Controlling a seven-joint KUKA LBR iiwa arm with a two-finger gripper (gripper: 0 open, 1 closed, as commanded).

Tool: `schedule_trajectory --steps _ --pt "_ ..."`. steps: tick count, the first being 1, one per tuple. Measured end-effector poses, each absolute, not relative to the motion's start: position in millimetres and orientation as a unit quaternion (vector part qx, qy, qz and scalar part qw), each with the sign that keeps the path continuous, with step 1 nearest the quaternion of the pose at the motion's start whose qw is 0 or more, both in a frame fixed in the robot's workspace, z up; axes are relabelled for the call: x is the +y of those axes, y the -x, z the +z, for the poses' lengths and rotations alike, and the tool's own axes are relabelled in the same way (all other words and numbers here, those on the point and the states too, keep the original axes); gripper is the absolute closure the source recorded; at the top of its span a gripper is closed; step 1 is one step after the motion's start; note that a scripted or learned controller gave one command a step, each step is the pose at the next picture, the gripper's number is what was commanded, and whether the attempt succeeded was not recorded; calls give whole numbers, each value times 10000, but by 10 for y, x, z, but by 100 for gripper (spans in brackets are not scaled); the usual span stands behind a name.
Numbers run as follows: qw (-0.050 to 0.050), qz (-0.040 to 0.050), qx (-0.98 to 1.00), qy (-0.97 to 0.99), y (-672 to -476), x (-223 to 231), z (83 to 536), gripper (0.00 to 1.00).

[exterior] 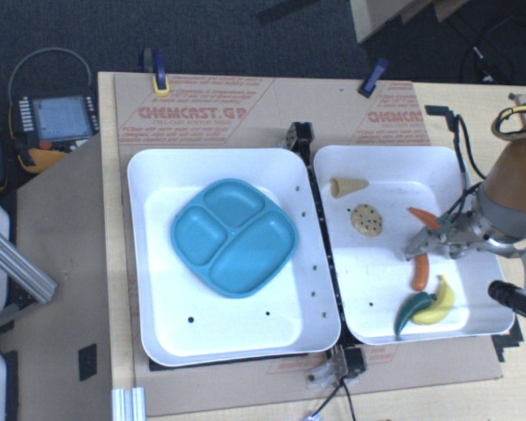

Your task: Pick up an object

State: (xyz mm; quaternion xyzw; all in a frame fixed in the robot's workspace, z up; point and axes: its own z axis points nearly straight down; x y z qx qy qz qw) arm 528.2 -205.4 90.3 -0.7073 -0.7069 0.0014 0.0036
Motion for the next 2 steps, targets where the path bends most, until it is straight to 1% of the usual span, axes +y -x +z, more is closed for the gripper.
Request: schedule_trajectory --steps 1,2 --pt "19 7 -7072 7070 -5278 -2050 840 0" --pt "3 1 -7071 7071 -5285 -2053 949 100"
